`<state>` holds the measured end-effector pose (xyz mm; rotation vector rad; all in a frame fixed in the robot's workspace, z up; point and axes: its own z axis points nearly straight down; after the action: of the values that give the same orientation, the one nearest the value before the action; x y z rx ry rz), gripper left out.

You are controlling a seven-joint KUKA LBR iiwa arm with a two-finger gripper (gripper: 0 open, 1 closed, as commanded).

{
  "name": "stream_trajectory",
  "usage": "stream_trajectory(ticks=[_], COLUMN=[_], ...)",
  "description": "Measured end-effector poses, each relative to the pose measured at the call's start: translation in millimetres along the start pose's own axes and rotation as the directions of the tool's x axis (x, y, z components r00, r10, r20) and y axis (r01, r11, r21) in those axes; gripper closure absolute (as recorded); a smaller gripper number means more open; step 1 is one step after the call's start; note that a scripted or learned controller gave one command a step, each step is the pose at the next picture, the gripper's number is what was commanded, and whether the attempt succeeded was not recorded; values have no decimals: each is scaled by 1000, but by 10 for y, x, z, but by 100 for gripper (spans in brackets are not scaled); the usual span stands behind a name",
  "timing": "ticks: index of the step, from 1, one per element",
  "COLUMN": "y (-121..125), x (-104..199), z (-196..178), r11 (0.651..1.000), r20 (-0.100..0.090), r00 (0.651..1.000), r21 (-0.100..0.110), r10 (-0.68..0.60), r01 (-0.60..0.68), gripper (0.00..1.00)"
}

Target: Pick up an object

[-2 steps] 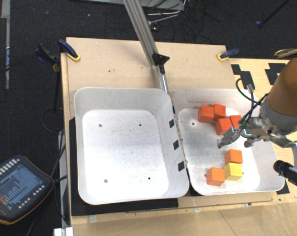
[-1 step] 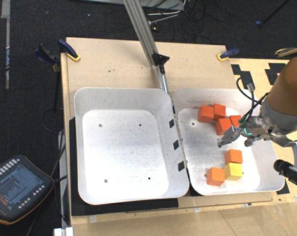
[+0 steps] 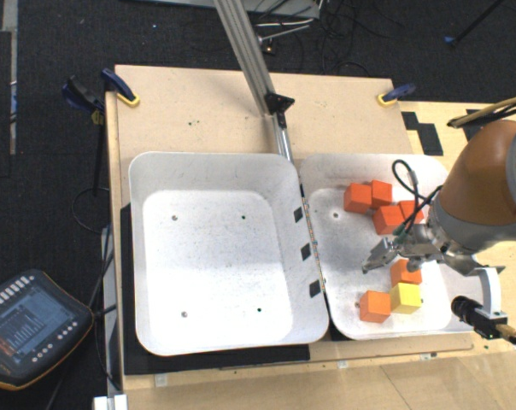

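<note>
Currently the grey two-finger gripper [image 3: 396, 254] hangs low in the right white plastic bin [image 3: 335, 314]; jaw state cannot be told. Small orange cube [image 3: 405, 273] lies just below-right, yellow cube [image 3: 407, 297] touching beyond, nearer the bin's front rim

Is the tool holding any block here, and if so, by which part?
Cannot be told. The tool sits low in the right bin beside an orange block, but no block shows between its tips.

The gripper [image 3: 393, 254] hangs over the right bin [image 3: 343, 216], orange blocks [image 3: 366, 196] at its twelve o'clock, a yellow block [image 3: 407, 297] at five.
</note>
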<state>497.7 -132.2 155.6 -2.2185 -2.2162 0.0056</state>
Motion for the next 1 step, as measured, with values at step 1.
stream_trajectory(ticks=[1], y=[120], x=[-17], z=[304], r11=[1000], r20=[8], r00=[1000], r21=[-28], r10=[-2], r01=[2], gripper=[0])
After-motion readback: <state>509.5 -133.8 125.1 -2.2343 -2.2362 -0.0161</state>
